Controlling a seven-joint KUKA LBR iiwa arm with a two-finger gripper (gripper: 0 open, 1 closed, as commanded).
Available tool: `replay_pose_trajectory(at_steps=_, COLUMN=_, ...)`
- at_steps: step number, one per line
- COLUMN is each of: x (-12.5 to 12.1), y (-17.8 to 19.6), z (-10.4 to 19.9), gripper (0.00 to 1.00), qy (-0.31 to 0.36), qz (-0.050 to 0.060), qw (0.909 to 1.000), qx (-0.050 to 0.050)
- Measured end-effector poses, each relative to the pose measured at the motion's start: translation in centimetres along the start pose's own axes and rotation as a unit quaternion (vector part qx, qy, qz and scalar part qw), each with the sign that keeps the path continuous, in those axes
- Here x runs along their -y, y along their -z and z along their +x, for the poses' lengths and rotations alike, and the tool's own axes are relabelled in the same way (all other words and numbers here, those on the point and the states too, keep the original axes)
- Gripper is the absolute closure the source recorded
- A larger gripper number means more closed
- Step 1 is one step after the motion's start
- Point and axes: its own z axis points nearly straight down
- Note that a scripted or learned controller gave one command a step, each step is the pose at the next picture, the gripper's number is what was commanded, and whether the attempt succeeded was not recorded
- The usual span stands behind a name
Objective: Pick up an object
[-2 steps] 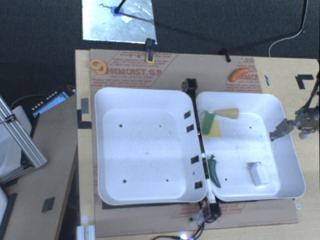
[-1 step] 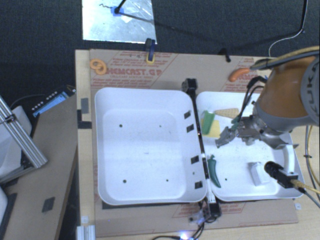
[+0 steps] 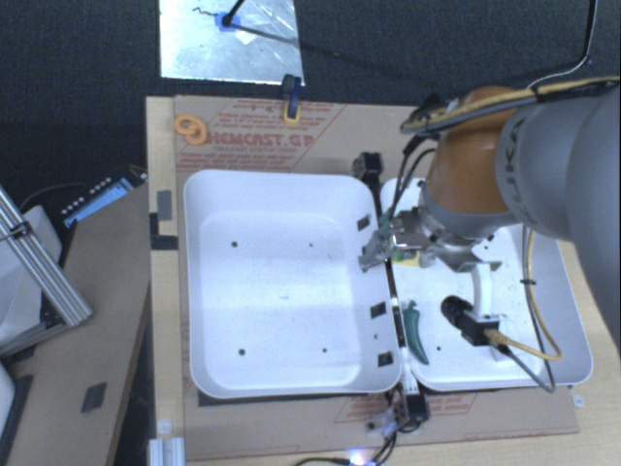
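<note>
Here, slim curved dark-green object (image 3: 413, 329) lying in right bin (image 3: 563, 357), tool (image 3: 388, 246) above, its opening impossible to tell

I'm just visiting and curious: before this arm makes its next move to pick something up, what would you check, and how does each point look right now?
1. Something to pick in reach: ok, a green object lies in the right bin near the divider.
2. End effector over the right bin: ok, it sits at that bin's left edge.
3. End effector above the green object: not ok, the object lies nearer the front.
4. Anything held already: cannot tell, the arm hides it.
5. Yellow cable clear of the path: cannot tell.
</note>
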Motion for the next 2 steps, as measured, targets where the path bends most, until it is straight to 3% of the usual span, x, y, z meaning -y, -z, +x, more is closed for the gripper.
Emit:
replay_pose_trajectory(at_steps=1, x=-6.5, y=6.2, z=3.6, gripper=0.0, qy=-0.002, qz=-0.005, qw=1.0, qx=0.001)
replay_pose_trajectory(at_steps=2, x=-10.6, y=0.8, z=16.5, gripper=0.0, qy=0.001, qz=0.0, qw=1.0, qx=-0.001)
